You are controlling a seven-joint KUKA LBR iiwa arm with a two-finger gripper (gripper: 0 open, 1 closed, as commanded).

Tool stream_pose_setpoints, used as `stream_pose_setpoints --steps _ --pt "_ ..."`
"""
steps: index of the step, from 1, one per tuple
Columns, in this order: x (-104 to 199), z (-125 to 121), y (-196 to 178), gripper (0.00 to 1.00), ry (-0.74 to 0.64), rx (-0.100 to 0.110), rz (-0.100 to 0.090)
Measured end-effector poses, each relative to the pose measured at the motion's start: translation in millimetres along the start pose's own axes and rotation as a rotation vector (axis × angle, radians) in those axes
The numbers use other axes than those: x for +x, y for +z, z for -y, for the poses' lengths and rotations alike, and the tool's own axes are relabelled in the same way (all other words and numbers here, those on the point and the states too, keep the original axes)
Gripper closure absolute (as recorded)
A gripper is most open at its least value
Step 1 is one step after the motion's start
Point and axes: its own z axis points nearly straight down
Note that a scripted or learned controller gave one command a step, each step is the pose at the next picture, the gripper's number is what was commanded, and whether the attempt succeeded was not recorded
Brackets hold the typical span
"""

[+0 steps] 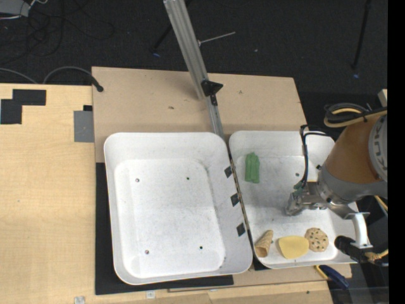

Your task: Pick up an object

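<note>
The right bin (278, 157) holds a green block (252, 168) near its left wall. Along its front edge lie a tan cone-shaped piece (264, 241), a yellow round piece (293, 247) and a brown cookie (316, 239). My gripper (299, 204) reaches down from the right onto the bin floor, right of the green block and above the cookie and yellow piece. I see nothing between its tips. The orange-banded wrist (354, 160) hides the bin's right side.
The left bin (168, 204) lies beside the right one, with black clips (233, 198) along the shared wall. A metal rail (190, 49) slants up from the bins' back edge. Cables (345, 113) lie at the right.
</note>
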Motion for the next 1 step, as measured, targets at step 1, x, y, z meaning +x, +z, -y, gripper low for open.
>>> stream_pose_setpoints --steps 1 --pt "-3.0 -3.8 -62.4 1.00 -0.008 -0.005 0.002"
